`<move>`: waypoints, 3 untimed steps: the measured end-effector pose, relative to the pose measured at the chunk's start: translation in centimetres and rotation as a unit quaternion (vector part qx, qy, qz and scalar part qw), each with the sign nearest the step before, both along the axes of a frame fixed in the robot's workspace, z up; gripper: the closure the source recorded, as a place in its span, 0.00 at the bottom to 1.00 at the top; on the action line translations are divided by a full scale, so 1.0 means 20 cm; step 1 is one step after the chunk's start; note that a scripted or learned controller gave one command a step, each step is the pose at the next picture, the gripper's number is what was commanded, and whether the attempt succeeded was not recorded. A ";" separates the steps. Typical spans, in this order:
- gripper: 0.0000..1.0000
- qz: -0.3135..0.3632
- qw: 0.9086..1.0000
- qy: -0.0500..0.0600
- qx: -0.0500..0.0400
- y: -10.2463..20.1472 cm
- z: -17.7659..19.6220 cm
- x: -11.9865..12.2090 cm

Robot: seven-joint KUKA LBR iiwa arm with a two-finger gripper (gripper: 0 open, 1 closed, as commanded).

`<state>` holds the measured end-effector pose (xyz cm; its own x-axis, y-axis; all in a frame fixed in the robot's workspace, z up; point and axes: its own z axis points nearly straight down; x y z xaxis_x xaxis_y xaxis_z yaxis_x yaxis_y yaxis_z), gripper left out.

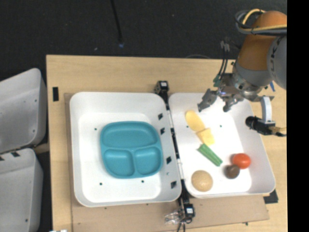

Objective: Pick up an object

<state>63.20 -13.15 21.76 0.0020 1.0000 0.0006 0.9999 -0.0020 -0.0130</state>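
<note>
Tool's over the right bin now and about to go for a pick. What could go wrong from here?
1. The tool hangs near the right bin's top edge, short of the items, so a straight descent may close on nothing.
2. The yellow oval piece, yellow block and green stick lie in a tight chain; grabbing one could nudge its neighbours.
3. The red tomato and brown ball look round and may roll away.

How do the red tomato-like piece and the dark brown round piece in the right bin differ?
The red round tomato-like piece is bright red; the dark brown round piece is dull and dark. The red one looks slightly larger. The red one lies nearer the bin's right wall, the brown one just below and left of it, closer to the tan round bun-like piece. Both are roundish, sit side by side in the right white bin, apart from the pincer.
</note>
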 end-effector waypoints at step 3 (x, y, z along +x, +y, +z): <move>0.00 0.001 1.000 -0.004 -0.001 0.02 -0.55 0.02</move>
